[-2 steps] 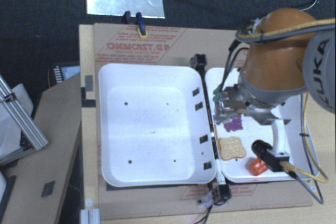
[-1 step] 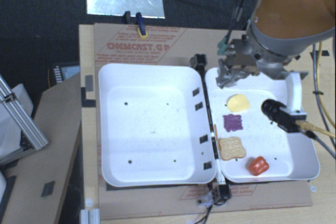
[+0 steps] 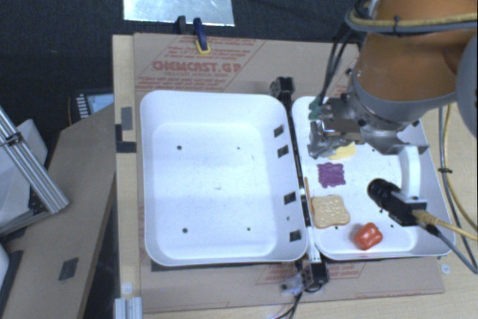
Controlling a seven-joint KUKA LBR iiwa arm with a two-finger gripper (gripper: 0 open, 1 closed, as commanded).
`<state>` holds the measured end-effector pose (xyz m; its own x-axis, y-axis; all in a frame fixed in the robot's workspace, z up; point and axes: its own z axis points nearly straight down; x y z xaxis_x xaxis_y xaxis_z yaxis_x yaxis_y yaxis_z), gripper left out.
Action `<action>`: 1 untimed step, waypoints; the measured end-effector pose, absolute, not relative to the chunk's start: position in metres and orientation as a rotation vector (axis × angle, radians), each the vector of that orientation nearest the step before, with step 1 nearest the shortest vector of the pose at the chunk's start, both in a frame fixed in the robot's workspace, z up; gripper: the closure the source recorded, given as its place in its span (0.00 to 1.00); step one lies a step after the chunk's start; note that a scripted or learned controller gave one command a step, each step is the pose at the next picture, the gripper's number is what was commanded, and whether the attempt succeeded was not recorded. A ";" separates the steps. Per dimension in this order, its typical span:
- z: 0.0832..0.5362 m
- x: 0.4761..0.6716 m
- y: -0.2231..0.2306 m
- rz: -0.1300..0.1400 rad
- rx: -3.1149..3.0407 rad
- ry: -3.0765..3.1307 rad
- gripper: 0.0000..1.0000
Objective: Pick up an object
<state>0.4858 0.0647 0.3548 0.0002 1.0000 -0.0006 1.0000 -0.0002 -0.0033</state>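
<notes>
My gripper (image 3: pixel 323 148) hangs low over the right bin (image 3: pixel 422 137), near its left wall. A pale yellow piece (image 3: pixel 345 152) lies just right of the fingertips, partly hidden by the gripper. Just below it lies a purple piece (image 3: pixel 331 175). A tan toast slice (image 3: pixel 330 211) rests nearer the front, and a red-orange pepper-like object (image 3: pixel 367 236) sits at the bin's front. I see nothing clearly between the fingers.
The left bin (image 3: pixel 213 175) stands beside the right one, split off by a black divider rail (image 3: pixel 291 153). Cardboard (image 3: pixel 202 63) lies under both bins. An aluminium frame (image 3: pixel 30 168) stands at the far left.
</notes>
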 end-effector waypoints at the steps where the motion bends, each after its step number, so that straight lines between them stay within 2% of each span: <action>1: 0.478 0.504 0.093 -0.023 -2.220 -2.235 1.00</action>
